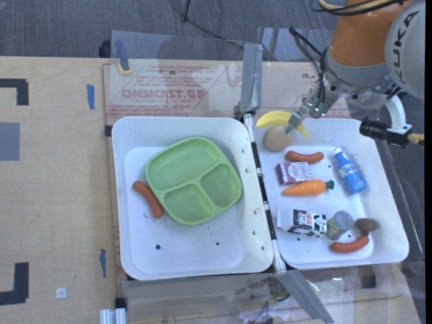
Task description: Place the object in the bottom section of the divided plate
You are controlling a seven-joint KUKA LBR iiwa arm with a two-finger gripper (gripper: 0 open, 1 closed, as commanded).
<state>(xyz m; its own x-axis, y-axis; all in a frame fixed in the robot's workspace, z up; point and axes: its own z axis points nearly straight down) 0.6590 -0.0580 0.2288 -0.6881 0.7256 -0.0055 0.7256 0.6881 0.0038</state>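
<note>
Camera view: green three-section divided plate (194, 179), compartments bare.

This is a robot laboratory, not a home or a kitchen. A grey industrial arm (378, 39) with an orange band and loose cables reaches in from the right over a wooden bench (54, 181). Two white bins (135, 248) sit side by side on it, one holding a green divided plate (194, 179), the other toy food. Blue tape pieces (90, 96) and black markers (17, 92) are on the bench at left.
</note>
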